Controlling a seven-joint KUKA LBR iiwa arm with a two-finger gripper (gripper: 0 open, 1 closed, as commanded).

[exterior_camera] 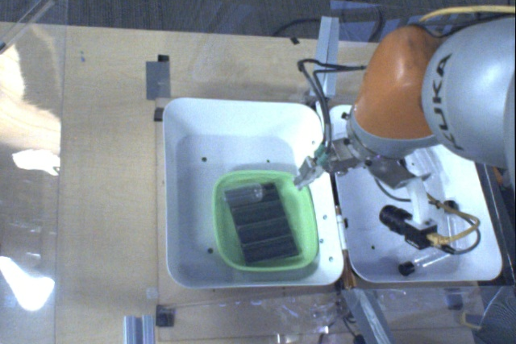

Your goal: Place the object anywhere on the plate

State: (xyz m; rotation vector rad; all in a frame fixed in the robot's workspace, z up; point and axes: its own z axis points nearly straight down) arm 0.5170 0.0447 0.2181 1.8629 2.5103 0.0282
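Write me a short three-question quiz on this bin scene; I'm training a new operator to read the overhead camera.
1. True or false: the dark ridged block lies on the green plate.
2. Which bin holds the green plate? A) the left bin B) the right bin
3. Fill in: the hand sits over the plate's upper ____ corner in the camera view.

Key: 1 true; 2 A; 3 right.
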